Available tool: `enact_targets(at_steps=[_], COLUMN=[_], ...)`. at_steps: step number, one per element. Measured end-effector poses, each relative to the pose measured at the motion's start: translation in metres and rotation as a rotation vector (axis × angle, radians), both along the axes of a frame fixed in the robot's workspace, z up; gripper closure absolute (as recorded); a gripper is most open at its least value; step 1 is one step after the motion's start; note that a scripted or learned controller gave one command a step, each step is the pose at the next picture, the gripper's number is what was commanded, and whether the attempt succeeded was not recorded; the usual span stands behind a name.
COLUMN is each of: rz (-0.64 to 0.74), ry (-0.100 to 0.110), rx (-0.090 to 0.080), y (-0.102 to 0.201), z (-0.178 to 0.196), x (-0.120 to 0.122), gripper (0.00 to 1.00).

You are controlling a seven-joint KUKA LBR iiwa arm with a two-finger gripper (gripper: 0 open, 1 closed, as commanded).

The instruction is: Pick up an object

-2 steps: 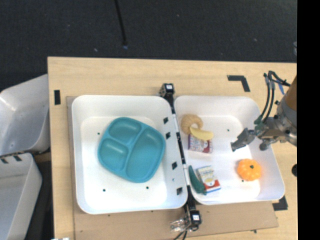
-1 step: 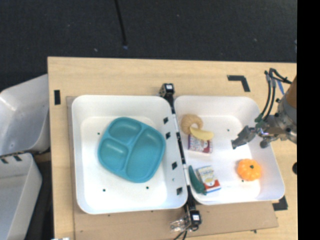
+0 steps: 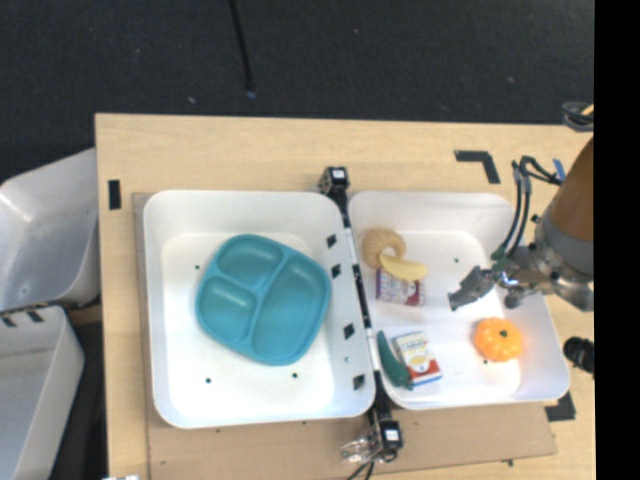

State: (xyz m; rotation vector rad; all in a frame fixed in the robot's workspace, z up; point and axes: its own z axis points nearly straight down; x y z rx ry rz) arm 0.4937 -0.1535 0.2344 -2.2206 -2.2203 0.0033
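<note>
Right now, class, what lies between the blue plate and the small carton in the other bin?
In the camera view, the two bins' adjoining rims separate blue plate from small carton, with a green item against the carton.

You will find no text you can read here: the small carton (image 3: 416,357) in the right bin (image 3: 440,208) and the purple-printed packet (image 3: 399,288) beside it carry printing, but it is too blurred to make out

Robot lab bench. Plywood top (image 3: 250,153) holds two white bins (image 3: 160,268) with toy food, cabled arm (image 3: 570,218) alongside. Dark carpet (image 3: 300,38) behind.
</note>
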Motion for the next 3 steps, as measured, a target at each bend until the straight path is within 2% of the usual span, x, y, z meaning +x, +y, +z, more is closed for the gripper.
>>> enact_targets(at_steps=[2,3], rz=[-0.003,-0.009], ry=[0.0,-0.006], rx=[0.0,-0.001], y=[0.002,0.0], z=[-0.089,-0.076], x=[0.01,0.011], gripper=[0.0,1.0])
